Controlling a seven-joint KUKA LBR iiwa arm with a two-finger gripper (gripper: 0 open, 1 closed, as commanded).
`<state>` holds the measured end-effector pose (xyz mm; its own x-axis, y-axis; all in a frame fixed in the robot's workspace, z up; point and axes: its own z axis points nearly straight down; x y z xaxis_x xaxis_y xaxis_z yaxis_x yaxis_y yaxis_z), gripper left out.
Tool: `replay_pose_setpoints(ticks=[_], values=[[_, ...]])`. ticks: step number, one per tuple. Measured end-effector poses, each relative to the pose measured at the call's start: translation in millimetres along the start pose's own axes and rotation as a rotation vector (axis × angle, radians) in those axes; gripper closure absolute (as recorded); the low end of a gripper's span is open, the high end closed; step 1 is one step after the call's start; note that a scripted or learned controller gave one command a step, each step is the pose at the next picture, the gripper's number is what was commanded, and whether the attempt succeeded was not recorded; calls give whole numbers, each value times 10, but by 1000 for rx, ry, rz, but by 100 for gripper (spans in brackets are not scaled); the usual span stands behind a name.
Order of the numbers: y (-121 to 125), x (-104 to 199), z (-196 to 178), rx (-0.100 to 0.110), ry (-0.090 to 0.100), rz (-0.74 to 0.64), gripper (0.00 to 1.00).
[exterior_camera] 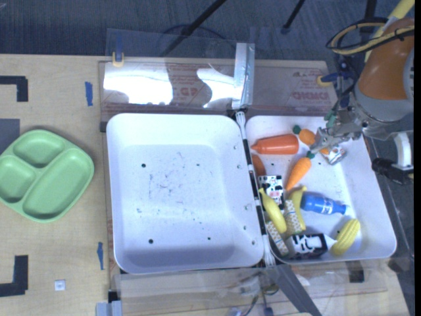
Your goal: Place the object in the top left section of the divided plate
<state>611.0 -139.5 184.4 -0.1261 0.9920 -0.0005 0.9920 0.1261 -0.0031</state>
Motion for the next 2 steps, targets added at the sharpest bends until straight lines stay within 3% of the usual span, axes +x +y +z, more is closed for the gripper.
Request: replay_pose_setpoints(ticks=[1, 2], values=[[-97, 467, 158, 0, 3, -512, 100], [379, 866, -1220, -4, -1, -766, 100]])
